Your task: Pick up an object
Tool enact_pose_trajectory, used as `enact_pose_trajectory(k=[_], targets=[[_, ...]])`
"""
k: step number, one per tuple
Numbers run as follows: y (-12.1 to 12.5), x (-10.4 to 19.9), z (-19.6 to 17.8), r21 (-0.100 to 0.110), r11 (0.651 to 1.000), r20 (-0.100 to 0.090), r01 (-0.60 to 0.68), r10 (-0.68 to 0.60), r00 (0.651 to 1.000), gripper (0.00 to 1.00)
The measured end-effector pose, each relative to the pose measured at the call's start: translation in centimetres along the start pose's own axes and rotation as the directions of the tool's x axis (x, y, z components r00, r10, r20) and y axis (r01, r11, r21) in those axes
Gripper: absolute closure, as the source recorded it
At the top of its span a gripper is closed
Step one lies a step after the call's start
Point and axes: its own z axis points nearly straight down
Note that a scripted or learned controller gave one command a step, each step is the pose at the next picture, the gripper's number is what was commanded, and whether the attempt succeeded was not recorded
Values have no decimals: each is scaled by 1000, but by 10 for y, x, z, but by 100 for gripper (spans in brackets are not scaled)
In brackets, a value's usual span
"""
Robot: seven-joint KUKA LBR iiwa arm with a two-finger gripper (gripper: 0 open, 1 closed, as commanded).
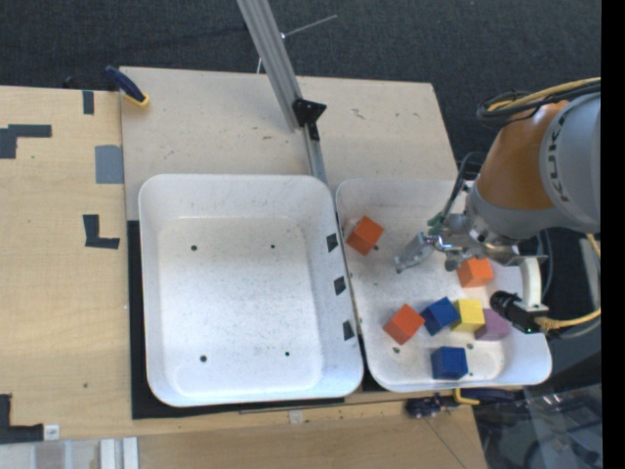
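- The fingers (405, 260) of the gripper (414, 256) were seen as one blurred grey shape low over the right bin (410, 195); whether they were spread or closed could not be told, and nothing was seen between them.
- The orange block (365, 234) lay just left of them, apart from the other blocks.
- It was judged light, stiff and flat-sided, best taken across two opposite faces.
- The purple block (494, 326) was partly covered by a black part of the arm, and another orange block (476, 273) lay under the wrist.
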Motion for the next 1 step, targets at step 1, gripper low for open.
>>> enact_pose_trajectory(k=[1], targets=[[-1, 1, 54, -1, 1000, 0, 1, -1, 1000, 0]])
